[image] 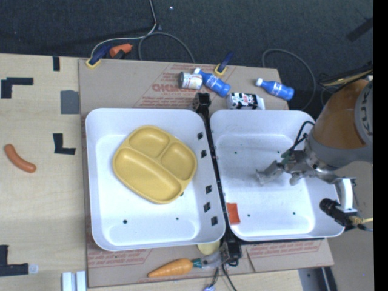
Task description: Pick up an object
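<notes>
Grey two-finger gripper [270, 173] hangs at the right white bin's [267, 223] centre; I can't tell its jaw state, so it may grab nothing.

The arm [342, 126] is reaching from the right over the right bin [242, 126], its gripper [270, 173] hanging low above the bin floor, while a yellow plate [155, 162] is lying in the left bin [100, 162].
</notes>
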Robot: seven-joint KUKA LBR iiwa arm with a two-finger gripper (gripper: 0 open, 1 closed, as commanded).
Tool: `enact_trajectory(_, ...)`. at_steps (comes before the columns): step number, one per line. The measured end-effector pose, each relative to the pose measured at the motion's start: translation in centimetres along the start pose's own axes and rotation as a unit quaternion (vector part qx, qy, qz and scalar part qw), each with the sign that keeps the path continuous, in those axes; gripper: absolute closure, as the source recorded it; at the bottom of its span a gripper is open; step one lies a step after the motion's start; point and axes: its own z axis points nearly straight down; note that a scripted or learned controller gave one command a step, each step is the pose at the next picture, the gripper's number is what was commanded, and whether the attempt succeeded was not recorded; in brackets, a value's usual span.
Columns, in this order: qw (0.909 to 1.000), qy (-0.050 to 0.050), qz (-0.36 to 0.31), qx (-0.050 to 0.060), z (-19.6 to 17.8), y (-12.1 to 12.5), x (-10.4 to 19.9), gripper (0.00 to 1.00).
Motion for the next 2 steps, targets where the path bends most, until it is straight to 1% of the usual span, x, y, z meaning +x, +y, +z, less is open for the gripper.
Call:
enact_trajectory(1, 1.0000, -0.001, -0.003, -0.002, 5.4, 5.5, 5.9, 0.00)
enact_trajectory(2, 1.0000, -0.001, -0.002, -0.006, 5.0, 15.0, 6.7, 0.00)
